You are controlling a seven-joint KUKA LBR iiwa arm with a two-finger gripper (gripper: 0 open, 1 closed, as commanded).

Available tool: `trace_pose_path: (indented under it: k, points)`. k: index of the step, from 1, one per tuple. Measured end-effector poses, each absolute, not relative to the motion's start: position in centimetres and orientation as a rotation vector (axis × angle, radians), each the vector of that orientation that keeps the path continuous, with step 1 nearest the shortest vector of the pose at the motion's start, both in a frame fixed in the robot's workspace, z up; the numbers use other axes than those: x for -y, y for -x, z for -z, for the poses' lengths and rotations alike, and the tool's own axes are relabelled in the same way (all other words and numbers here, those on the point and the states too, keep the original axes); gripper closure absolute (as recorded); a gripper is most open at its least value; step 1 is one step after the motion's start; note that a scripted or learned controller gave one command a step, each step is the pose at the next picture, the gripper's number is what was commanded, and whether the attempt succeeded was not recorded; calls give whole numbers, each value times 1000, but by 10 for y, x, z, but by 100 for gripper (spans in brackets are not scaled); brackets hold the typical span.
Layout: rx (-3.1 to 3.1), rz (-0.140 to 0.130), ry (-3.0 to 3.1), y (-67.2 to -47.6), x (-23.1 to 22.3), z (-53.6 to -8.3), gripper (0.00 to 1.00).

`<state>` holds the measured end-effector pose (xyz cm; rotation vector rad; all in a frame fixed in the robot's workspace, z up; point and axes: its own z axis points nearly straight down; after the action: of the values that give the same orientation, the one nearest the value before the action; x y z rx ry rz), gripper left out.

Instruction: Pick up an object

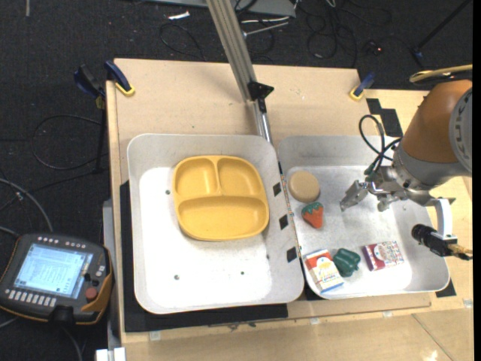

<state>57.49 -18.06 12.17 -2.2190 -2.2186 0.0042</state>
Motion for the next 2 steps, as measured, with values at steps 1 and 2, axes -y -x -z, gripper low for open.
trace_pose_path:
  k: [1,2]
  points:
    - [2223,1,2222,-577,181,-135,100]
    - [2224,4,2227,-577,188,-180,100]
